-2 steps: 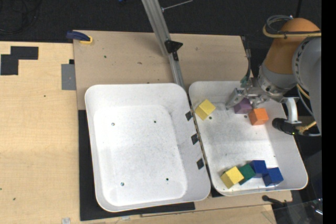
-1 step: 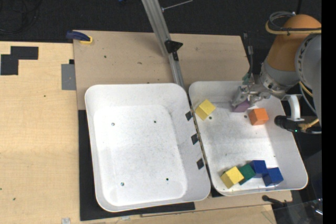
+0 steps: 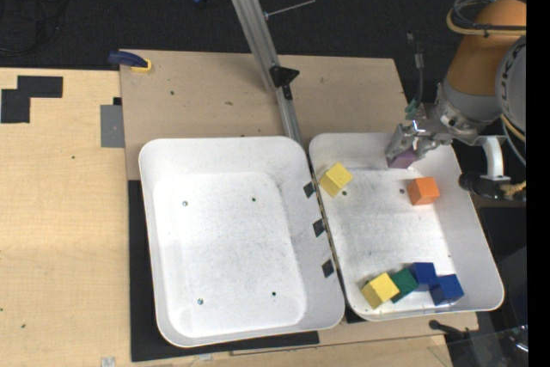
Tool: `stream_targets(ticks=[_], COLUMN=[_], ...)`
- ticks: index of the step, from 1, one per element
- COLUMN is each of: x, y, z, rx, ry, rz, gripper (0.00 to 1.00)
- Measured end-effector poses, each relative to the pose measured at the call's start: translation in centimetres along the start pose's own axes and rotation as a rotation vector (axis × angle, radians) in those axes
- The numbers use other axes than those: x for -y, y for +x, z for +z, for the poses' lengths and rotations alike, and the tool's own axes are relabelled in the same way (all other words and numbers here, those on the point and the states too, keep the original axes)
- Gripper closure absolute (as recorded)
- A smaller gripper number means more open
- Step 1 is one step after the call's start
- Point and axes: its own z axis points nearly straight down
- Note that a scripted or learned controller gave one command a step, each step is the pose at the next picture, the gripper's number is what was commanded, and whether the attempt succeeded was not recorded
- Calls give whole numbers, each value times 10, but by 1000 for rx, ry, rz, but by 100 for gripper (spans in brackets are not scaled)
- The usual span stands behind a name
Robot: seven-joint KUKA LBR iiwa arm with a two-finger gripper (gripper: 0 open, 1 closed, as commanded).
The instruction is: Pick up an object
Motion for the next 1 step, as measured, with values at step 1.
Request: stream_targets(ticks=[1], x=[0], y=[-1], z=[-37], rx=[0], ry=[1], rz=[0], gripper=[100])
